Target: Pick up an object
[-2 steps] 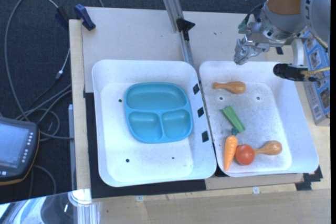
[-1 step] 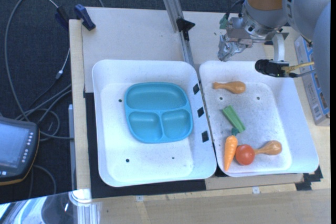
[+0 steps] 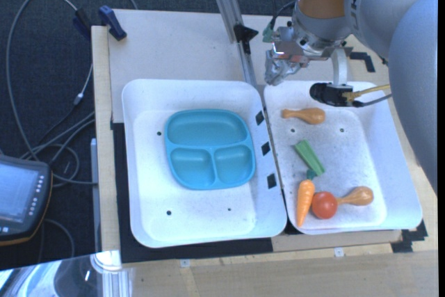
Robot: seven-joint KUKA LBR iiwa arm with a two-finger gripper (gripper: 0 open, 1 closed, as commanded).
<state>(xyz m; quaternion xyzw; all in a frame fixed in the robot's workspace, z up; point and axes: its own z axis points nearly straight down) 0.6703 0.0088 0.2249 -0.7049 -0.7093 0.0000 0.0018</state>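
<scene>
The gripper (image 3: 277,70) hangs over the bins' far edge; whether it grips anything, I cannot tell. Just beside it lies a drumstick (image 3: 304,115). The pale tabletop (image 3: 174,45) stands on dark carpet (image 3: 42,45).

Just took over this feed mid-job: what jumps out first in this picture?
The big grey arm with its orange band comes in at the upper right, its gripper above the far edge of the right bin. The blue divided plate sits in the left bin. In the right bin lie toy foods: a carrot touching a tomato, a green piece and two drumsticks.
</scene>
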